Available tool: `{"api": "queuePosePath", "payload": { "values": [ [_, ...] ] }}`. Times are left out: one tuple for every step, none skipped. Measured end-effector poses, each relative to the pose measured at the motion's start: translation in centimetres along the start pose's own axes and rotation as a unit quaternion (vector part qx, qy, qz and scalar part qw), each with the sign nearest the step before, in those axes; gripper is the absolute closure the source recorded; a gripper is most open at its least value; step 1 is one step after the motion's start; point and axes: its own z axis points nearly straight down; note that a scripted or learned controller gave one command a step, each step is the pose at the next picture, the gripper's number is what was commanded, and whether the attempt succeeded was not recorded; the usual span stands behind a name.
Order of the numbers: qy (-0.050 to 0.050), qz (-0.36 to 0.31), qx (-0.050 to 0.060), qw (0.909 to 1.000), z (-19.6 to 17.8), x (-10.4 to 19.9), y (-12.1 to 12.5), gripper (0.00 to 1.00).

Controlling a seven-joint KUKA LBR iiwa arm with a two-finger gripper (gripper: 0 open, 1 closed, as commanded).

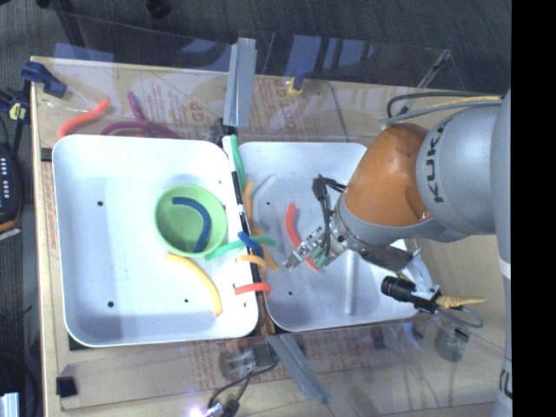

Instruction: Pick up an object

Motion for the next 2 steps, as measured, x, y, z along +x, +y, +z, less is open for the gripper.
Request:
{"api": "queuePosePath", "payload": {
  "values": [
    [-0.003,0.053,-0.002,0.9986,-8.0,-5.8,6.4,1.0],
    [-0.001,-0.023,0.0,0.9997,-0.7,-1.0,1.4,1.0]
  ]
}}
